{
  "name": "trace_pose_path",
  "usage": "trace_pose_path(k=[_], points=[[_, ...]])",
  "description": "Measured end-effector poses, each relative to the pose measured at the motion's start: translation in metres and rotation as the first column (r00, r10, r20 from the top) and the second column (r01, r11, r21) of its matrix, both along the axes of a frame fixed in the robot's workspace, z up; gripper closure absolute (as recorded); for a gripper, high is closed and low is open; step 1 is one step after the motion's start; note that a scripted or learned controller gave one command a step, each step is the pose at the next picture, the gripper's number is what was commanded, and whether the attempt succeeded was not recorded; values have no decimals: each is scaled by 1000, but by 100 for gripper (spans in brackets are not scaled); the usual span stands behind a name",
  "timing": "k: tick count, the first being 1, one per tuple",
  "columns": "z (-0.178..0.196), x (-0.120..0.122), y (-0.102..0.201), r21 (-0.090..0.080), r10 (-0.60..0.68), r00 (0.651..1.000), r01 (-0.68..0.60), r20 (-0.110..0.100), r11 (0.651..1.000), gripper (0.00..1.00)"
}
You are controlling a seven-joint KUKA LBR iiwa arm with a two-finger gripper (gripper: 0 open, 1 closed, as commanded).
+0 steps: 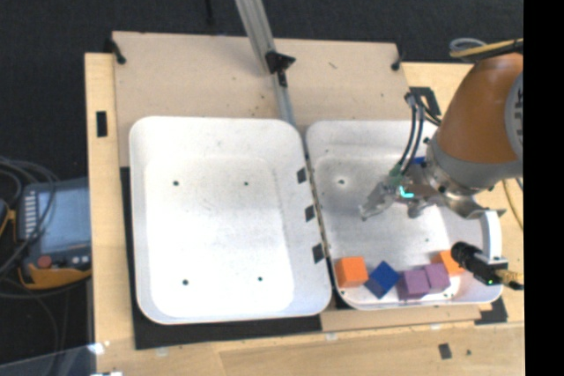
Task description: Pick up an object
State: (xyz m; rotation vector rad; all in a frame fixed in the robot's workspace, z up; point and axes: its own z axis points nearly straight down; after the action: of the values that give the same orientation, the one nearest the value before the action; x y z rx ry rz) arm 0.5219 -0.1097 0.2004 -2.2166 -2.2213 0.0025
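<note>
Bench's right bin (352,145): gripper (377,200) hangs, fingers apart, nothing held. Orange block (352,270) at its 7 o'clock looks light, rigid; pinching flat opposite sides seems best.

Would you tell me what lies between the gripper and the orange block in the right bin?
In the camera view, nothing but bare white bin floor lies between the gripper and the orange block in the right bin.
</note>
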Motion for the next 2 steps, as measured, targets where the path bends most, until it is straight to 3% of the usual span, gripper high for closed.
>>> trace_pose_path(k=[1, 2], points=[[2, 1, 0, -1, -4, 1000, 4, 5, 1000, 0], [-61, -1, -4, -2, -3, 1000, 3, -2, 1000, 0]])
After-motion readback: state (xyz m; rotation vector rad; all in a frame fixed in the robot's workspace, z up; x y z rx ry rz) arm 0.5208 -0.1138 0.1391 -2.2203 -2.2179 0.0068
